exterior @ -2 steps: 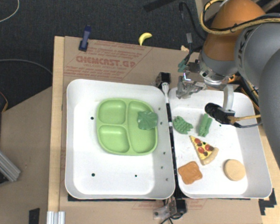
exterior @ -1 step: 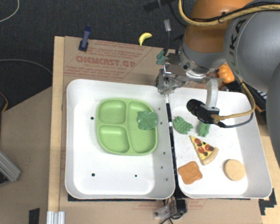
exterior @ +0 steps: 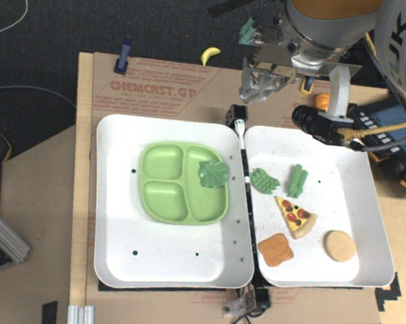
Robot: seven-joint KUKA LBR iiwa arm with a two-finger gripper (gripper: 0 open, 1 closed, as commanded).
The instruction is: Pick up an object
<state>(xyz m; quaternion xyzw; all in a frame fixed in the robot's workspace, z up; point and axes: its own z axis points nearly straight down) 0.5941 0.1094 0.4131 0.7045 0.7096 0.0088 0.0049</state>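
Tool (exterior: 265, 85) hangs above the bench beyond the bins' far rims; I cannot tell its grip state. Right bin (exterior: 374, 229), smooth white, holds a leafy green piece (exterior: 263, 180), ridged green piece (exterior: 297, 179), pizza wedge (exterior: 296, 215), round biscuit (exterior: 340, 246) and orange cracker (exterior: 276, 249), all apart, with bare floor along its near and right rims. Left bin (exterior: 113, 220) carries a glossy green divided plate (exterior: 181, 184) with a leaf piece (exterior: 214, 173) in its far-right compartment.

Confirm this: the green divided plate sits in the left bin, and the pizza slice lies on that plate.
Not quite. The pizza slice lies in the right bin, off the green divided plate. The camera view shows the plate in the left bin.
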